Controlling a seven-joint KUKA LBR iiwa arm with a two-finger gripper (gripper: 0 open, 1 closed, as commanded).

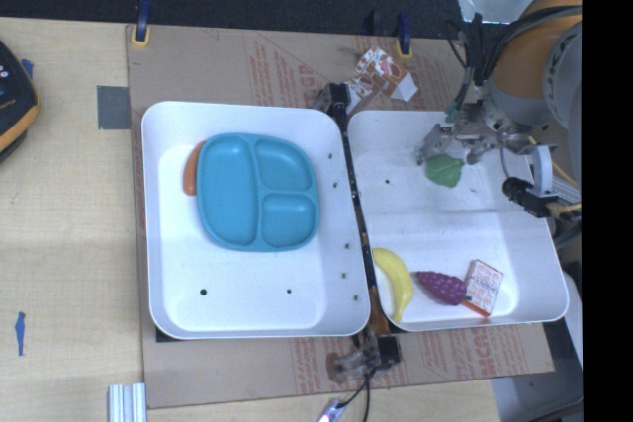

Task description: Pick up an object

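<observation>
Right bin (pixel 534 257), near edge, below the hand: yellow banana (pixel 394 280), purple grape bunch (pixel 441 287), small red-and-white box (pixel 484 287), lying side by side along the front wall.

Left bin (pixel 168 242), well left of the hand: blue divided plate (pixel 259 191), an orange item (pixel 189 171) tucked at its far side.

Right bin, far end: green object (pixel 445 172) directly under the hand (pixel 451 145), touching or nearly so.

Hand: lowered over the green object from the right, wrist bent downward; whether released or clenched cannot be told.

Progress: judged as grasp stage; object not lifted, pick not yet done.
</observation>
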